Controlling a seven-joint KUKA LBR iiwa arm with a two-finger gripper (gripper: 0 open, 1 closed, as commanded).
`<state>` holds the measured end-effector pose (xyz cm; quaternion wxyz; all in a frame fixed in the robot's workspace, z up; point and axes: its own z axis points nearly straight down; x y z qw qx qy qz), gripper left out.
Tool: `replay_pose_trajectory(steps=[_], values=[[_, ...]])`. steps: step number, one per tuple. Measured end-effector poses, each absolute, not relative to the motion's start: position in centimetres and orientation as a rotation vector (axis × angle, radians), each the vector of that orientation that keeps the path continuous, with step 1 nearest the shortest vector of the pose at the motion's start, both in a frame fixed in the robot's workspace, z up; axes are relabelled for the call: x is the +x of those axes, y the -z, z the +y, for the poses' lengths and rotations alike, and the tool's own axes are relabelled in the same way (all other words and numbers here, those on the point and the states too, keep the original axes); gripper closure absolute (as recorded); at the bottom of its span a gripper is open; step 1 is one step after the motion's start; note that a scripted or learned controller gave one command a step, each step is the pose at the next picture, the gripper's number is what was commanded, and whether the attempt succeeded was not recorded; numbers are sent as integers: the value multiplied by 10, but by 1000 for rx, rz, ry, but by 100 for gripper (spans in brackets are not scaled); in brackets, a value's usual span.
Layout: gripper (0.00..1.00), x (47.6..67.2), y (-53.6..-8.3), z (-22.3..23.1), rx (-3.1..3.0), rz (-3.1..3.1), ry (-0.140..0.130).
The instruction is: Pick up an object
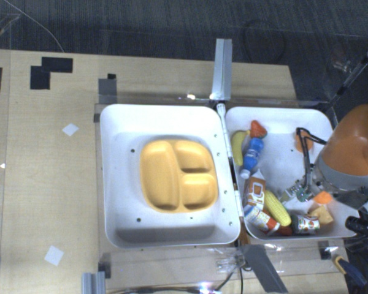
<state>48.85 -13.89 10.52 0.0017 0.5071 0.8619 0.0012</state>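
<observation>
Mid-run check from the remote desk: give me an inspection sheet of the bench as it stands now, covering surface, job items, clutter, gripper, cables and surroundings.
Surface: wooden bench bearing two white bins side by side, the left bin and the right bin.
Job's things: in the right bin, a corn cob, blue bottle, yellow-green banana-like piece, small can, carton and other small items, crowded toward the near and left walls.
Clutter: yellow divided tray in the left bin.
Gripper: gripper low in the right bin; grasp cannot be judged.
Cables: black cable looping by the arm.
Surroundings: black tape marks on the bench, dark floor beyond.
</observation>
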Motion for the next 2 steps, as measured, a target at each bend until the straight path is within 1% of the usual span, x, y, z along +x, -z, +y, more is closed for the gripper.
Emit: replay_pose_trajectory(steps=[1, 2], values=[[0, 492, -91, -163, 1855, 2523, -14], [0, 496, -90, -190, 2081, 2341, -18]])
